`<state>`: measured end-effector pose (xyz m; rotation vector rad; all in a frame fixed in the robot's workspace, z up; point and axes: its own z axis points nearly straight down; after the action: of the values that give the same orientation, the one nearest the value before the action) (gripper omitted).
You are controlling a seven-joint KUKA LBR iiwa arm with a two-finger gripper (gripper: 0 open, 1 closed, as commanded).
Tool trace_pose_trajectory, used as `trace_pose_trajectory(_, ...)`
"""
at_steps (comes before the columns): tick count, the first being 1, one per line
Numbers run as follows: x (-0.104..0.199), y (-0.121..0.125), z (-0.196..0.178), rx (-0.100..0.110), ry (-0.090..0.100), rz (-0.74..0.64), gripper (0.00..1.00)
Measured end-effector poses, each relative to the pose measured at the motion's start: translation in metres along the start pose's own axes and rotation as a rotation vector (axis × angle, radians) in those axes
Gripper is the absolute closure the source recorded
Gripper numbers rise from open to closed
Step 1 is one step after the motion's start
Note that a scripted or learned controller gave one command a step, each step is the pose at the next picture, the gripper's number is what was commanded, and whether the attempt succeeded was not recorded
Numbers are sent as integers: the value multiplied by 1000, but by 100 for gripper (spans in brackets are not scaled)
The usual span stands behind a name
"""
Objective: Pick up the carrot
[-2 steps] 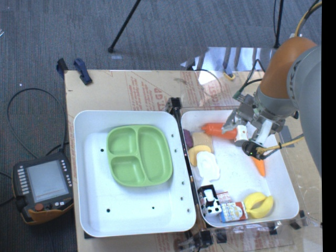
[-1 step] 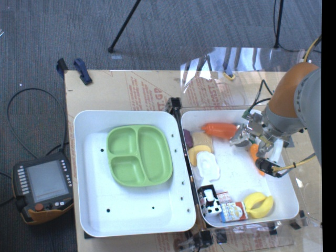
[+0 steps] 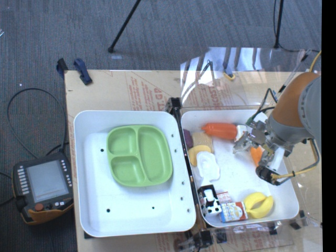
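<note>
1. I count two white bins on the table (image 3: 126, 88) — the left bin (image 3: 86, 156) and the right bin (image 3: 291, 196), side by side and touching along their inner rims.
2. The left bin holds one thing: a green divided plate (image 3: 140, 155) with three compartments, lying toward the bin's 12 o'clock half.
3. The right bin holds the clutter. One carrot (image 3: 220, 130), orange-red, lies near the 12 o'clock rim, its length running 9 to 3 o'clock.
4. From the carrot, at 7 o'clock, sit one yellow piece (image 3: 198, 152) and one white piece (image 3: 208, 167), touching each other.
5. Near the 6 o'clock rim I see one small carton (image 3: 231, 211) and one yellow banana-like fruit (image 3: 259, 205), just beside each other.
6. The tool (image 3: 247, 140) sits at 3 o'clock of the carrot's end, close beside it — I cannot tell how its fingers stand, and nothing shows between them.
</note>
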<state>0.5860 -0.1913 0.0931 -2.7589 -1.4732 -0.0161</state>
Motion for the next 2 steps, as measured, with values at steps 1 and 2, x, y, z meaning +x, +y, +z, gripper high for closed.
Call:
trace_pose_trajectory(1, 0, -1, -9, 7, -3, -6, 100)
trace_pose_trajectory(2, 45, -19, -82, -4, -13, 166, 100)
